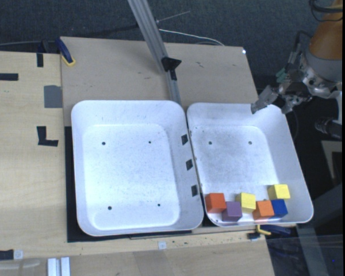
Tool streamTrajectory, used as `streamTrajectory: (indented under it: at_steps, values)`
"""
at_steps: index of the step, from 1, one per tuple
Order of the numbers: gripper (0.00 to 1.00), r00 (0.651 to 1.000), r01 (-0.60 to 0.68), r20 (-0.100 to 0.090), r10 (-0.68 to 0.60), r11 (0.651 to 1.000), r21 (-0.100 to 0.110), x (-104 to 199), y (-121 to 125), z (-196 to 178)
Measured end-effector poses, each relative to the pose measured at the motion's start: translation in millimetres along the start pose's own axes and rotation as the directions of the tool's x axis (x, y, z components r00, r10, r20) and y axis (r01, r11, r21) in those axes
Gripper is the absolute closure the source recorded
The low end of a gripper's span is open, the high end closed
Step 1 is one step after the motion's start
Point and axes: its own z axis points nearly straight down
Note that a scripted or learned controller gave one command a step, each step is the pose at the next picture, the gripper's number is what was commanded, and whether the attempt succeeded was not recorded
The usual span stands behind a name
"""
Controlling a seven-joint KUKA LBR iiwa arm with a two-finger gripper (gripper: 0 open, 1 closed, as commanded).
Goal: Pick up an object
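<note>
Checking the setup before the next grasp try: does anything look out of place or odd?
Nothing is spilled or damaged. The blocks, orange, purple, yellow, all crowd the right bin's near edge, far from the hand.

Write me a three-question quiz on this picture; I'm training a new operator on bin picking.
1. True or false: the blocks lie in the left bin.
2. Which block is nearest the right bin's near right corner: A orange, B purple, C blue?
3. Fill in: the gripper is above the right bin's ___ right corner.

Key: 1 false; 2 C, the blue block; 3 far.
</note>
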Motion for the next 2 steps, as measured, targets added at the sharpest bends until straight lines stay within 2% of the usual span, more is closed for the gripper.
streamTrajectory:
  at_steps: [1,2]
  values:
    - [0.00,1.000,0.005,-0.003,-0.005,1.000,0.004,62.0,38.5,56.5]
    - [0.00,1.000,0.006,-0.004,-0.006,1.000,0.003,143.8,29.1,78.2]
